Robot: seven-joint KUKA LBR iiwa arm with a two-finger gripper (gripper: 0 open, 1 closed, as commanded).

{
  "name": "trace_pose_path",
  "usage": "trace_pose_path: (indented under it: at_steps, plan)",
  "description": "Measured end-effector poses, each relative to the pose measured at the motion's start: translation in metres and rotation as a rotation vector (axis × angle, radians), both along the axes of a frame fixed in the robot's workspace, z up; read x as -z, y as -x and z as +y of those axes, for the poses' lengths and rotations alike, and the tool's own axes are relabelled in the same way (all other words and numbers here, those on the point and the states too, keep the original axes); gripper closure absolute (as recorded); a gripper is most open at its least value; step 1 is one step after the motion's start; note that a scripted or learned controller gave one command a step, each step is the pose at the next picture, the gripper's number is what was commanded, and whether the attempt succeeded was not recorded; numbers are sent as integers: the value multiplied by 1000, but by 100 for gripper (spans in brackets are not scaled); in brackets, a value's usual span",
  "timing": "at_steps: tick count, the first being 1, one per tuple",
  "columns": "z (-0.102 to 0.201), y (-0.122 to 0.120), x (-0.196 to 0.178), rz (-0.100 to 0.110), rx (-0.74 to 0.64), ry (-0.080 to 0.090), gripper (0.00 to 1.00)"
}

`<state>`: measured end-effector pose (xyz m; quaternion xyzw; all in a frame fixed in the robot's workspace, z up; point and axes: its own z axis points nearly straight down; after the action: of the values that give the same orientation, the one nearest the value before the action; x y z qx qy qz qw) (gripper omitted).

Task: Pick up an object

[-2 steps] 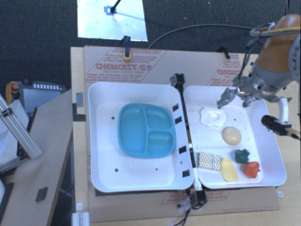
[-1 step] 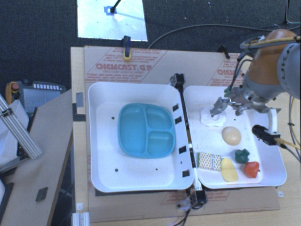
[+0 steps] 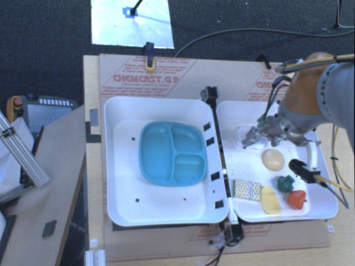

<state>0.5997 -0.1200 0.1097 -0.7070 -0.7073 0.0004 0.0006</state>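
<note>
Gripper (image 3: 250, 139): hanging low over bare floor of right bin (image 3: 237, 119), with nothing visibly held; impossible to tell whether released or clenched. Nearest candidate for picking: pale egg-shaped object (image 3: 272, 159), lying just beside the gripper on its arm side, a little nearer the front rim, not touching it. Judging it light, stiff, smooth and rounded, so likely to be slipping or rolling under a glancing pinch; advising taking hold across the widest middle, squarely from above. Appearing almost round from this angle, perhaps lying slightly longer across the bin; pointed end not discernible. Lying farther from the gripper, toward the front rim: green piece (image 3: 285, 183), red piece (image 3: 297, 199), yellow piece (image 3: 270, 200), patterned packet (image 3: 247, 189). Sitting well apart on the gripper's opposite side: blue plate (image 3: 172, 154) in left bin (image 3: 122, 127).
</note>
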Motion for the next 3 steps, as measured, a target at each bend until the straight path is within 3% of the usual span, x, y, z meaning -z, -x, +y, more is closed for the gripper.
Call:
trace_pose_path:
  at_steps: [1, 3]
  plan:
    - [0, -2, -13, -6, 0, 1, 100]
    - [-2, -14, -124, -8, -4, 2, 100]
